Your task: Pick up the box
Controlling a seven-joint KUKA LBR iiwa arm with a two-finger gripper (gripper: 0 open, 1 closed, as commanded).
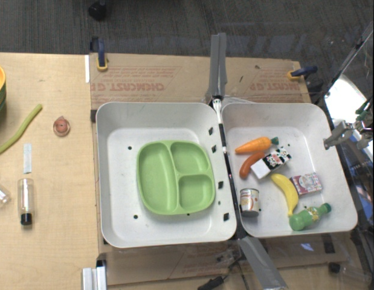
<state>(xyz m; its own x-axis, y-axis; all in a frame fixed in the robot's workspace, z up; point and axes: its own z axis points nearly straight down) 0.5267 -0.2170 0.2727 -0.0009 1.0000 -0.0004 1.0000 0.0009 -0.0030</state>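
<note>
The box (306,183) lies flat in the right bin (332,138), close to that bin's right wall and about halfway down it, touching or nearly touching the upper end of the banana (286,191) on its left. It is small and pinkish red with a white panel, and its long axis runs roughly left to right, tilted a little so its right end sits higher in the view.

The tool (339,136) hangs at the right rim of the same bin, above the box in the view and slightly to its right. It is small, grey and partly lost against the clutter behind it, so I cannot tell its state, and nothing is visibly held in it. From the tool, the box lies down the view and a touch to the left, a short way inside the wall. There is one arm, so no choice of side arises.

Counted in the right bin: one box, one banana, one carrot (255,144), one reddish sausage-shaped thing (252,161), one small black-and-white carton (269,162), one can (249,200) and one green bottle (307,217).

The left bin (114,162) holds one green divided plate (174,177).

Judging from this, the pick has not begun.
</note>
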